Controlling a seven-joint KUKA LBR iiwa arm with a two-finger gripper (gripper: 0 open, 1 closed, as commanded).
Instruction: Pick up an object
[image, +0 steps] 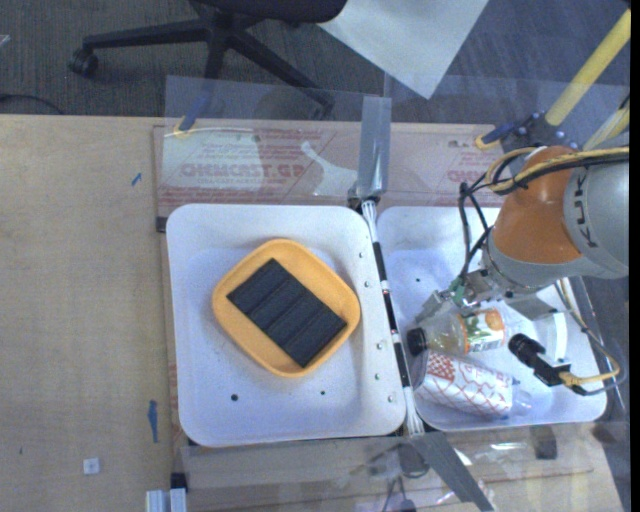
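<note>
Two white bins sit side by side on the desk (70, 300). In the right bin (420, 235) the hand (462, 293) hangs above a small bottle (462, 333) beside a red-patterned packet (470, 388); its grip cannot be told. The left bin (200, 400) holds an orange tray (240, 335) with a black insert (288, 312).

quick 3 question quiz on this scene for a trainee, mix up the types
1. True or false: the orange tray with the dark ribbed insert lies in the right bin.
2. Which bin is the gripper over? A) left bin B) right bin
3. Fill in: the clear bottle with the black cap lies just above the red and white patterned ____ in the picture.

Key
1. False; it lies in the left bin.
2. B
3. packet
</note>
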